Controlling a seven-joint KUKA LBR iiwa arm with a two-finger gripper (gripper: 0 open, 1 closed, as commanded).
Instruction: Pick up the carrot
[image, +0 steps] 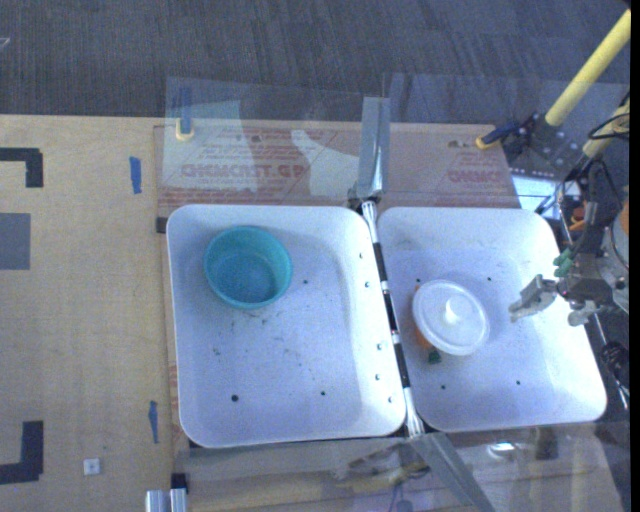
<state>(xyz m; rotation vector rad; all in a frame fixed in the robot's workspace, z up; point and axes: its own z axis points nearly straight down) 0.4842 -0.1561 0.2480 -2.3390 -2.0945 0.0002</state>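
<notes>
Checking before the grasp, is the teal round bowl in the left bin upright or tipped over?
Upright: the teal round bowl shows its open mouth and inner floor, sitting in the left white bin.

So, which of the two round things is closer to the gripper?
The white lid in the right bin; the gripper is beside it. The teal bowl sits in the left bin.

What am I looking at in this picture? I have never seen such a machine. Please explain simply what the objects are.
One camera fixed above a bench looks down at a slant. The wooden bench bears two shallow white bins side by side. The left bin holds a teal bowl. The right bin holds a round white lid-like dish; beside it, small orange and green bits peek out, probably the carrot, mostly hidden. From the right a robot arm reaches in; its tool is over the right bin's right side. Nothing is visible between its fingers, so it holds nothing that I can see.
</notes>
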